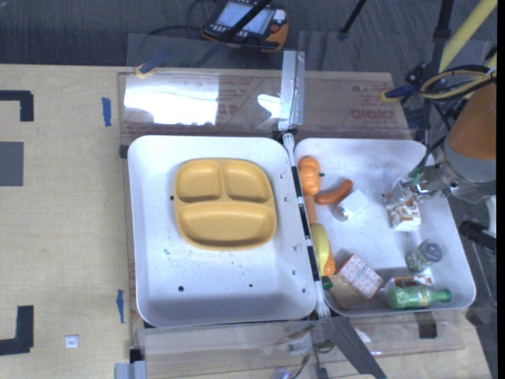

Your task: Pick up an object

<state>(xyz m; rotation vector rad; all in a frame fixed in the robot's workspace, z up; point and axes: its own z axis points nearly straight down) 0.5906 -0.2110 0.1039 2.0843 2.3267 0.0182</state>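
The claw [406, 186] was positioned low over the right bin [371, 158], just above a small white carton [405, 212]. Whether its fingers were apart or together could not be told.

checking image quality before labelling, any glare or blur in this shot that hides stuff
Camera view: strong glare on the clear panel behind the left bin, washing out what lies under it; the tray and sausage are evenly lit and sharp; the gripper is soft and cluttered, so its fingers are hard to read; shadows are faint.
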